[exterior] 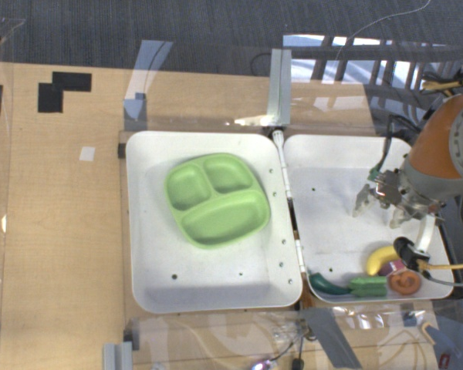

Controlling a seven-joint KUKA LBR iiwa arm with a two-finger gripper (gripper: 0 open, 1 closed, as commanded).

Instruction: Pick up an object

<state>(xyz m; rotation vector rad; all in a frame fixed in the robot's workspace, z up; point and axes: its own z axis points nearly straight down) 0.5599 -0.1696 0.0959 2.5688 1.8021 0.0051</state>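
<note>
My gripper (380, 210) hangs over the right bin (332, 206), in its right half, with its two fingers spread apart and nothing between them. Below it, at the bin's near right corner, lie a yellow banana (380, 259), a dark green cucumber-like piece (349, 286) and a round orange-brown item (405, 282) with a small pink piece beside it. The gripper stands above and apart from these objects.
The left bin (150, 284) holds a green divided plate (216, 199) near its middle. A metal divider (288, 206) runs between the bins. The arm's orange band (440, 141) and cables crowd the right bin's right edge.
</note>
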